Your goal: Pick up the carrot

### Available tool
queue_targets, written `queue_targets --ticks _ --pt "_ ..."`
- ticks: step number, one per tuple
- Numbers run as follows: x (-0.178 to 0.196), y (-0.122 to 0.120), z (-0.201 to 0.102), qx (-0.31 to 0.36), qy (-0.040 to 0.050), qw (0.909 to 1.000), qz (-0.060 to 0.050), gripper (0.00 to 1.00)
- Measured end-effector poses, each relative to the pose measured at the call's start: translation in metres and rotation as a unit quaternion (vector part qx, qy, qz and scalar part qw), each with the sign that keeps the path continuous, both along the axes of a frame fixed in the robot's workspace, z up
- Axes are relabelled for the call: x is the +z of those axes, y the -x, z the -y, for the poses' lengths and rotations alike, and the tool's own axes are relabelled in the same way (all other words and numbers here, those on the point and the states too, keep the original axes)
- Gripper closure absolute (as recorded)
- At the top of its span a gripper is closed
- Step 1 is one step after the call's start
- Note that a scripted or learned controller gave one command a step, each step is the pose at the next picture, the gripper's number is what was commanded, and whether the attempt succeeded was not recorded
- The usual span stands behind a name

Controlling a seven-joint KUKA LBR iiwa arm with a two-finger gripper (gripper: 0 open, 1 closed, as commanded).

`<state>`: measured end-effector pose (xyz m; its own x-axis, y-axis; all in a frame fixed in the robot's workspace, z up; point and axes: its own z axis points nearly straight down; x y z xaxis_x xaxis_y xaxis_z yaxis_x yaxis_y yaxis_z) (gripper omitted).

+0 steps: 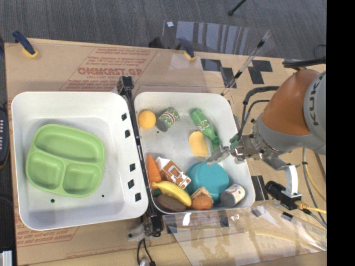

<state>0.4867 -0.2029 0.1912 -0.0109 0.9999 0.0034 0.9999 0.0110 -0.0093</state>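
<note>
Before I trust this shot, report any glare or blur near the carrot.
Camera view: evenly lit, soft shadows; the slim orange carrot by the right white bin's left wall reads sharp; glare streaks the clear plastic sheet below; the metal gripper looks slightly blurred.

a robot lab: clamped cardboard bench [83, 65], white bins [22, 148].

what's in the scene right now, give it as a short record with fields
target: carrot, lying by the left wall of the right bin
neighbours: banana and a small box beside it
other items: orange ball, teal bowl, green bottle
left bin: green divided plate
gripper: over the right bin's right side, apart from the carrot
task state: carrot not yet picked up
</note>
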Motion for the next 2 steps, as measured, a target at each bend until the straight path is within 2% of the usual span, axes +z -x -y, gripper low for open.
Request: queue_targets --ticks 1,2 --pt "-0.096 -0.075 -0.055 0.008 0.0002 1.0 -0.003 0.0" --pt "0.002 -0.051 -0.142 -0.168 0.0011 0.9858 0.001 0.0"
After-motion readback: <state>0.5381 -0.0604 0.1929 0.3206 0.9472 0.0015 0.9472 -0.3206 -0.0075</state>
